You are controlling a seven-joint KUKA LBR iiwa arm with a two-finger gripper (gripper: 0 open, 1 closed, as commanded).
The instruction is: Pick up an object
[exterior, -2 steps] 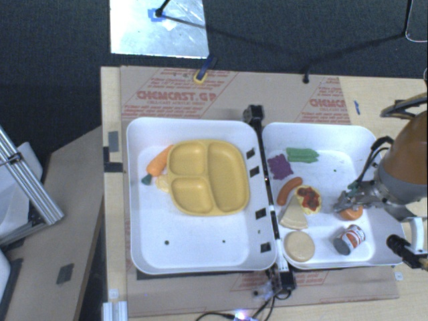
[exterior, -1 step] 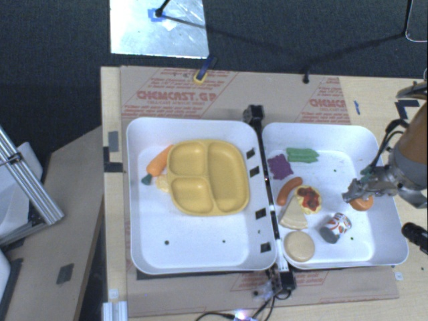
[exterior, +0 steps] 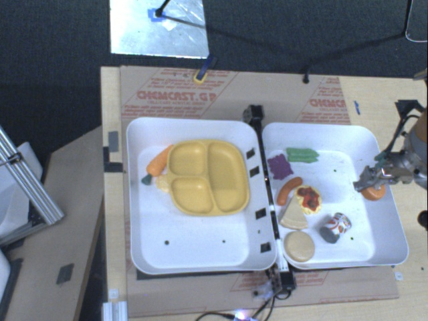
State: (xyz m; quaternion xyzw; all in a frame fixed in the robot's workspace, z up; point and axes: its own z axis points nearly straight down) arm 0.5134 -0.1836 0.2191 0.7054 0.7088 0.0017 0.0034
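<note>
My gripper [exterior: 369, 181] is at the right edge of the right bin [exterior: 348, 139], reaching in from the right. A small orange object [exterior: 375, 193] lies right under and against its tip, partly covered by it. Whether it is gripped is unclear. Further left in this bin lie a green piece [exterior: 302, 155], a purple piece [exterior: 279, 167], a sausage [exterior: 289, 190], a pizza slice [exterior: 309, 199], a cheese wedge [exterior: 293, 217], a round bun [exterior: 299, 245] and a small can [exterior: 334, 227].
The left bin [exterior: 144, 246] holds a yellow divided plate [exterior: 202, 177] with a carrot [exterior: 158, 162] at its left side. A black divider with clips [exterior: 262, 179] runs between the bins. The right bin's front right corner has bare floor.
</note>
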